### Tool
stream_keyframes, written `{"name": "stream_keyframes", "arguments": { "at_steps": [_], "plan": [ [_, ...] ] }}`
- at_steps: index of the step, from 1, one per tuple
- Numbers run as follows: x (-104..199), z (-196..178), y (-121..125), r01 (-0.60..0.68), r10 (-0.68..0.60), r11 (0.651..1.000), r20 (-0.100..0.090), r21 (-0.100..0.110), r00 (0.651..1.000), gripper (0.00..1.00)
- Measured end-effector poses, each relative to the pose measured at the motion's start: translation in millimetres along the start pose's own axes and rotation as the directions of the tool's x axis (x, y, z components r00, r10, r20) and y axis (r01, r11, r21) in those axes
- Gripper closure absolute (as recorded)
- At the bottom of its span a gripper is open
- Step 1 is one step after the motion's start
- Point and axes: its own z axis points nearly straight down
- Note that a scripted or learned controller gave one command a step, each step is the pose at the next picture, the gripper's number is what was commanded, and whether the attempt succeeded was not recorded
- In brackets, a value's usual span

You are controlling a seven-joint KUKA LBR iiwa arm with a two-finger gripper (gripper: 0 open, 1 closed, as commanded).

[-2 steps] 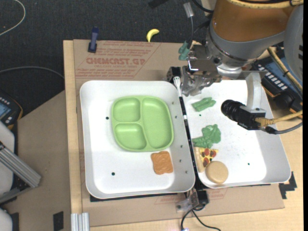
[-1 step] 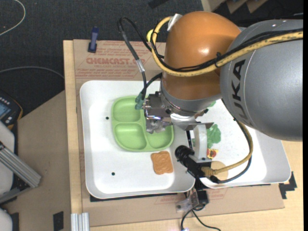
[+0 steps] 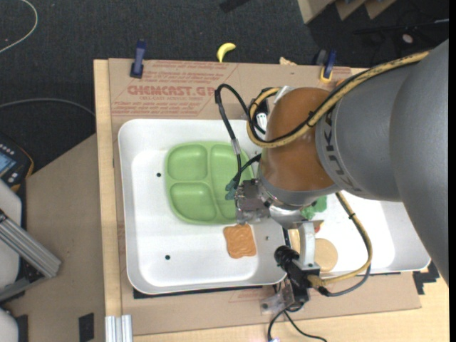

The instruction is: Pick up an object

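- Right now the arm point(image 3: 342, 134) is leaning over the left bin point(image 3: 142, 212), covering the green tray's point(image 3: 199, 180) right edge.
- Its gripper point(image 3: 246, 205) is sitting just beside that tray; how far open it is, I cannot tell.
- An orange waffle piece point(image 3: 241, 241) is lying just below the tray.
- A tan disc point(image 3: 326, 254) is lying farther right of it.

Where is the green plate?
The green plate lies in the left bin, toward its right side, just above the orange waffle and beside the arm.
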Motion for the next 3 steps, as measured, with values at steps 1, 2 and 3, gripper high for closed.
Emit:
{"name": "stream_keyframes", "arguments": {
  "at_steps": [1, 2, 3],
  "plan": [
    [6, -18, 2, 0.006, -0.006, 1.0, -0.007, -0.016, 1.0, 1.0],
    [6, -28, 2, 0.005, -0.005, 1.0, -0.007, -0.017, 1.0, 1.0],
    [16, -78, 1, 0.011, -0.011, 1.0, -0.007, -0.021, 1.0, 1.0]
  ]
}}
